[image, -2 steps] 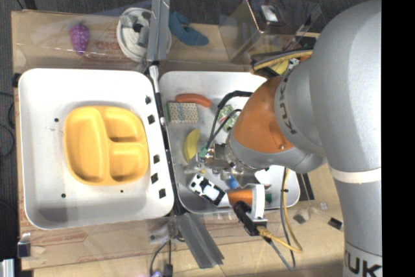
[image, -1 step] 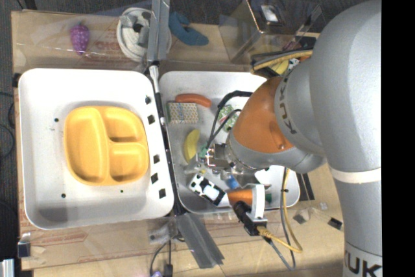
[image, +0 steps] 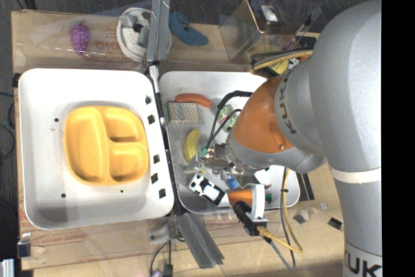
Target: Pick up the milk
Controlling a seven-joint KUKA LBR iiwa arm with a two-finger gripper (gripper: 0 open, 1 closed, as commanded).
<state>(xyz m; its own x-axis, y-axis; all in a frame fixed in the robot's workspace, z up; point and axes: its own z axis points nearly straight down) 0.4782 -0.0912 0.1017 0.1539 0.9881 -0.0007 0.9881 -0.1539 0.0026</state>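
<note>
Hand [image: 214, 172] low in right bin [image: 170, 139] beside milk [image: 206, 189] (grip state unclear).

1. Two bins sit side by side on the bench [image: 97, 240].
2. A tray [image: 106, 143] with sections lies in the middle of the left bin [image: 39, 100].
3. The arm [image: 292, 113] reaches over the right bin [image: 188, 84] from the right.
4. In the right bin, a sausage [image: 192, 100] lies at the back, a banana [image: 192, 143] sits in front of it, and the milk [image: 206, 188] lies near the front.
5. Behind the bins, grapes [image: 80, 37] lie on the bench at the left.
</note>
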